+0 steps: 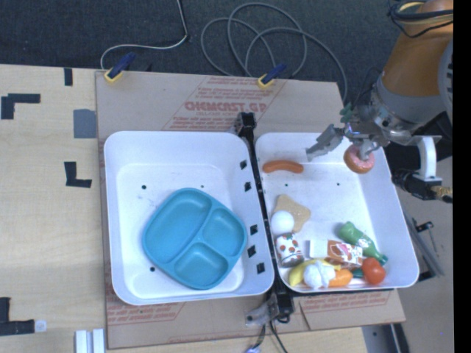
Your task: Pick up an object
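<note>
Arm comes in from the right, grey w/ orange band, wrist over the upper right part of the right bin (397, 219). Claw (346, 144) sits above that bin's far right corner. One grey finger (322, 144) sticks out to the left, spread well apart from the other side, so the claw reads as released. A pink-brown donut (360, 160) is right under the wrist, at or just below the claw; can't tell if it's pinched between the fingers or just lying by the bin wall, so no grasp confirmed.

Right bin contents: a hot dog sausage (282, 168) near the top left, lying across, well apart from the claw. Below it a tan bread slice (296, 210) w/ a white egg (282, 221) touching its lower left edge. Under the egg, a small red-and-white printed can (289, 250). Along the bottom wall a tight pile: yellow banana-ish piece (298, 275), white round item (315, 273), orange-and-white packet (341, 252), green veg (356, 235), red tomato (374, 271) at the right end.

Left bin (121, 160) holds a blue divided plate (194, 237), 3 compartments, sitting toward the lower centre, tilted a bit.

Both bins rest on a cardboard sheet (213, 101) on the desk (44, 219). Grey cable (250, 31) loops lie beyond the cardboard, w/ two blue-yellow clamps (118, 69) at its far edge.
</note>
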Robot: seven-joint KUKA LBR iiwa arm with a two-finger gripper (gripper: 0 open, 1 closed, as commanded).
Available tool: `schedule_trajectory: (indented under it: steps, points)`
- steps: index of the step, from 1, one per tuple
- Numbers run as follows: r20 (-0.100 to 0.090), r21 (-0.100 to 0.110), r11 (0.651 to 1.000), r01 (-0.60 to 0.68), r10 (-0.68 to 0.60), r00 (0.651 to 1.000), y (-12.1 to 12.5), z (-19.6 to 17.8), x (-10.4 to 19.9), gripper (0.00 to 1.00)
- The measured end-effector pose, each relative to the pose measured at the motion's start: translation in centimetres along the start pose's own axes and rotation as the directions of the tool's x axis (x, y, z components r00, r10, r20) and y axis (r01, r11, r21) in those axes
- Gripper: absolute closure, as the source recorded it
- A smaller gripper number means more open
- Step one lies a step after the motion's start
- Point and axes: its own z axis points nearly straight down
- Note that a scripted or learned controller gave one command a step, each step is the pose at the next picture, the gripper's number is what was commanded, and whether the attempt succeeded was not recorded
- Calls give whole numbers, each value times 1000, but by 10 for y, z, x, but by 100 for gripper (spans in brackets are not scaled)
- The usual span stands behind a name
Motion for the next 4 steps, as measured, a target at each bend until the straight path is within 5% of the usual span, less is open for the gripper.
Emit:
schedule_trajectory:
  steps: [1, 2, 3, 4]
  points:
    - [-2, 13, 1000, -2, 2, 1000, -29, 157, 0, 0]
    - [-1, -2, 1000, 0, 0, 1000, -17, 184, -7, 0]
    - [11, -22, 1000, -1, 2, 1000, -13, 168, -12, 100]
    - [-1, -7, 1000, 5, -5, 1000, -10, 73, 41, 100]
